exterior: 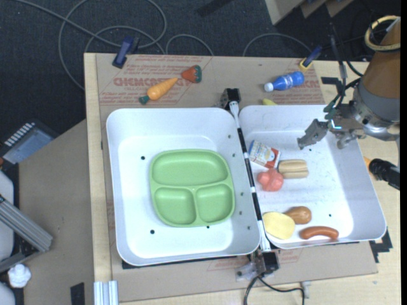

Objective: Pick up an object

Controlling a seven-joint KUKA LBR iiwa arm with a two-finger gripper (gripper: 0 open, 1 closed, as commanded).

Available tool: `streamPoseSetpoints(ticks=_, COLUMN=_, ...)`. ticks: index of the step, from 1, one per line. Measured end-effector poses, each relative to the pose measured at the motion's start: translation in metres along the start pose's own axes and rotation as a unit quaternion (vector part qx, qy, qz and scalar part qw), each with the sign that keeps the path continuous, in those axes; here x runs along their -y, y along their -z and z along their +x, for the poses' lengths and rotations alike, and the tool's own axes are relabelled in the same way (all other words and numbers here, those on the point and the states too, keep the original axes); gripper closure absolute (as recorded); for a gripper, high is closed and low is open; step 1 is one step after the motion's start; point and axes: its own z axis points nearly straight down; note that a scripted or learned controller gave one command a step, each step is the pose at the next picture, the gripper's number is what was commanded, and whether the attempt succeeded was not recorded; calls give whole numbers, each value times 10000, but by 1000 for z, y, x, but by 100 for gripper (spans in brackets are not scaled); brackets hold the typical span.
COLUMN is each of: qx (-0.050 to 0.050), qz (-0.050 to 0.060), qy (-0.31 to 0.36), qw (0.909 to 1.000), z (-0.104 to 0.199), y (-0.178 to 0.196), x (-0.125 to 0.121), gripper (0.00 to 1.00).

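— Where does the arm's gripper [325,134] sit?
— At the upper right of the frame, over the top part of the right bin [356,189]. Its two fingers [311,135] stand spread apart with nothing between them.
— And the things it could take?
— They lie below and to the left of the fingers, apart from them. A small white carton [262,152] rests by the bin's left wall; just right of it lies a bun [293,168], and a pink lump [272,181] touches the bun's lower left. Toward the bin's lower edge lie a yellow piece [278,225], a brown potato-like piece [299,215] against it, and a sausage [319,233].
— The left bin [127,170]?
— It holds a green divided plate [191,187].
— Anything outside the bins?
— A carrot [160,88] and a blue bottle [285,81] on the board near the top.
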Motion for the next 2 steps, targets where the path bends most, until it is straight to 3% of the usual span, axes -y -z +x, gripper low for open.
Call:
streamPoseSetpoints(ticks=1, qx=-2, qz=18, qy=-9, qw=10000, z=-19, y=-108, x=68, gripper=0)
streamPoseSetpoints(ticks=2, qx=-5, qz=8, qy=3, qw=10000, z=27, y=-153, x=81, gripper=0)
